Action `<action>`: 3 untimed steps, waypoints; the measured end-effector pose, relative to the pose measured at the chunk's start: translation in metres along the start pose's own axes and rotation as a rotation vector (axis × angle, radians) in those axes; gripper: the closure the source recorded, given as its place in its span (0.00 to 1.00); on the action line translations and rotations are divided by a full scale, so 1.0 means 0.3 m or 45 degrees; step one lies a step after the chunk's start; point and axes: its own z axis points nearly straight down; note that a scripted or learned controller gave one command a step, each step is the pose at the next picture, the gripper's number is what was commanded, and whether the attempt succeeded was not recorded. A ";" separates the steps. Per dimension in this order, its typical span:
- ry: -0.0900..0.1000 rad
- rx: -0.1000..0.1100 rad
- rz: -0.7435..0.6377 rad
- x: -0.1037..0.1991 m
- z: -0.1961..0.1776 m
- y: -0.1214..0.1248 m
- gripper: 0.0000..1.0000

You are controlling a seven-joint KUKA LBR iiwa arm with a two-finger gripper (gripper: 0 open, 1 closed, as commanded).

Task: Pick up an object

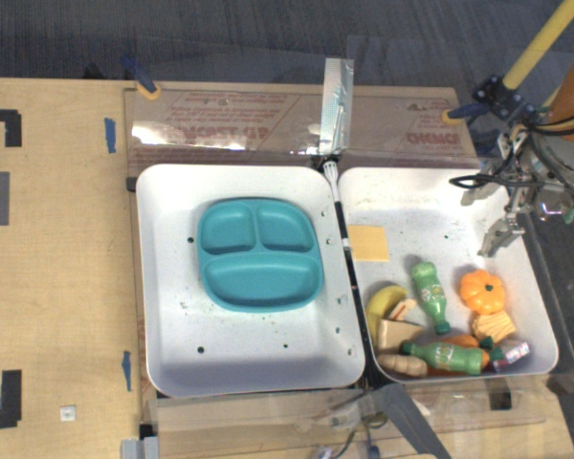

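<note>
— The green bottle point(430, 295)?
— In the right bin point(402, 194), long axis near-vertical in view, cap toward the far wall, beside the orange pumpkin point(484, 292).
— And the end effector point(496, 240)?
— Up-right of it, apart. Whether it is apart or together, I cannot tell.

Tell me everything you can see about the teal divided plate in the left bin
The teal plate looks like smooth, matte plastic, a rounded rectangle with soft corners. Raised ridges split it into three wells: two smaller ones along the far side and one wide one along the near side. All three wells look bare. It lies flat and upright on the floor of the left bin, roughly centred, with its long side running across the bin. It touches nothing but the bin floor, with white floor showing all around it.
</note>
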 end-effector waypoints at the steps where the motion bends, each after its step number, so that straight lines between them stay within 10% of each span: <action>1: -0.033 0.003 0.024 0.093 0.292 0.192 0.00; 2: -0.009 -0.004 0.105 0.281 0.369 0.330 0.00; 3: -0.016 0.006 0.039 0.403 0.358 -0.002 0.00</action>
